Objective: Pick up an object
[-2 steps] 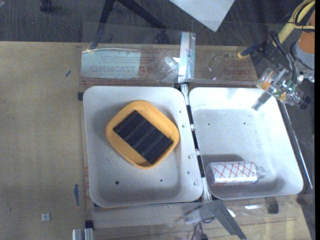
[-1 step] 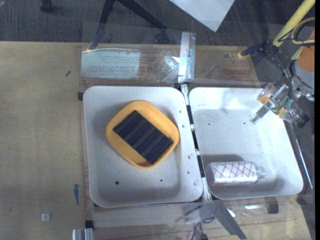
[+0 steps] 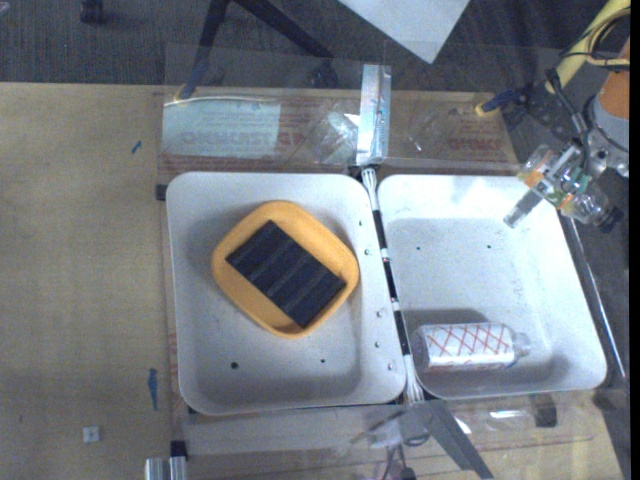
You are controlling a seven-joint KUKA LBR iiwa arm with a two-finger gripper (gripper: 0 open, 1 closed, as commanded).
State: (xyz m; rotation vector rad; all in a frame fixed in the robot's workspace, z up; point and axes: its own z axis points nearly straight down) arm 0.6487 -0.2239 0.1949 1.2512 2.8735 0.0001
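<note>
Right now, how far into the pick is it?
Nothing looks done: the orange pad lies in the left bin and the bottle lies in the right bin. In hand: the claw sits over the right bin's upper right corner, holding nothing visible. Left: descend, grasp, lift.

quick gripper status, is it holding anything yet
gripper: at the upper right corner of the right bin, nothing seen in it; open or closed cannot be told. The bottle lies in that bin's lower part.
</note>
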